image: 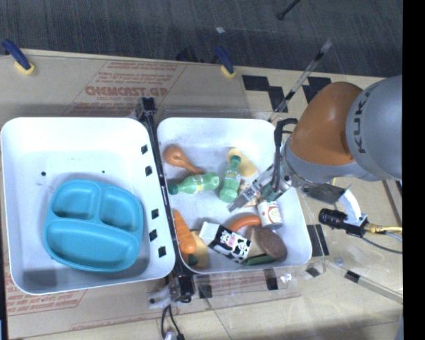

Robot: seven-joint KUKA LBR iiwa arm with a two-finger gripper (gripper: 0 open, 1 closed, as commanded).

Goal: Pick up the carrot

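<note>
Now the grey two-finger claw (242,198) hovers low, fingers apart and gripping nothing, over the right white plastic bin (198,127). Left of it and nearer the camera, the tapered orange carrot (184,237) leans against the bin's wall, probably tricky to straddle.

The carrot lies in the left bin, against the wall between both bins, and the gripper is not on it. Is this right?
Not quite. The camera view shows the carrot in the right bin, against that dividing wall. The gripper is indeed apart from it.
</note>
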